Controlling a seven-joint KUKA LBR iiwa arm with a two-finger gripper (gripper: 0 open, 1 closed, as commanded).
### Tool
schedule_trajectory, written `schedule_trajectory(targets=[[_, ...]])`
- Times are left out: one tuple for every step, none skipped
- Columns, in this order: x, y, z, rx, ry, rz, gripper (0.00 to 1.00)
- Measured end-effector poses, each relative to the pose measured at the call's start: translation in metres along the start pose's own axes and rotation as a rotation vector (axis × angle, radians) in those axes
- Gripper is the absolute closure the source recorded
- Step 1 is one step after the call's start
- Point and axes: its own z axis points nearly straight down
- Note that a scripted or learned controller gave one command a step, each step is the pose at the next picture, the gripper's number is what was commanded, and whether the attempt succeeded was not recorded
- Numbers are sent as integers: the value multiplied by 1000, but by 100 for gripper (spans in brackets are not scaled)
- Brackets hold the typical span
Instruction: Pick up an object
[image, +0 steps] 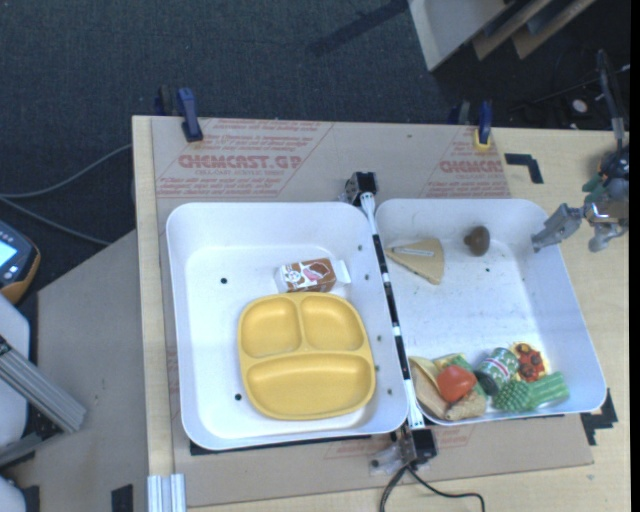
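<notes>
- Currently: gripper at right edge of frame, over upper right rim of right bin; finger gap not readable, nothing seen in it.
- Left bin: glossy yellow three-compartment plate; small printed packet touching its upper edge.
- Right bin: tan wedge and brown round lump at top; toy-food cluster in lower corner; bare middle.
- Bench board printed "CHEMCAST".

Two white bins on bench
</notes>
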Motion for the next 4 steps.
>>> schedule_trajectory(targets=[[-8,80,69,-3,-2,-4,0],[15,97,123,4,2,-3,0],[21,95,179,7,3,-1,0],[21,98,163,-1,-1,-3,100]])
